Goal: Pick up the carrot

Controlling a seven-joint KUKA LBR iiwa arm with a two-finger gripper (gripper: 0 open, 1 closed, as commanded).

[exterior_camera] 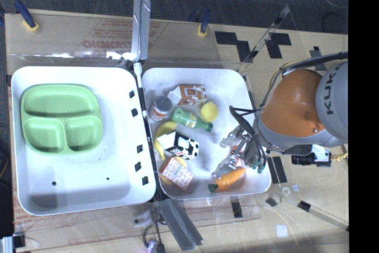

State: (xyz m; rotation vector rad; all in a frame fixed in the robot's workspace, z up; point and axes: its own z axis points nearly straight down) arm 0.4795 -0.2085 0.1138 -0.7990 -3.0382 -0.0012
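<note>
One carrot: the carrot [230,180] lies in the right bin's [240,81] near-right corner, just under the gripper [232,160].
Handling: you should find it light, stiff and smooth, likely a toy; pinch it across its thick orange middle.
Gripper: you cannot tell whether it is spread or clenched; nothing visibly held.
Counts: two white bins, one green divided tray [61,118] in the left bin [35,198], one lemon [209,111], one green bottle [190,120], one banana [163,130].

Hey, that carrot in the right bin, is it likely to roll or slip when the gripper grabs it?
The carrot looks smooth and tapered, so it may slip toward its thin end. Its rounded body could roll if nudged sideways, though the bin wall beside it should stop it. It looks stiff, probably a light toy.
</note>
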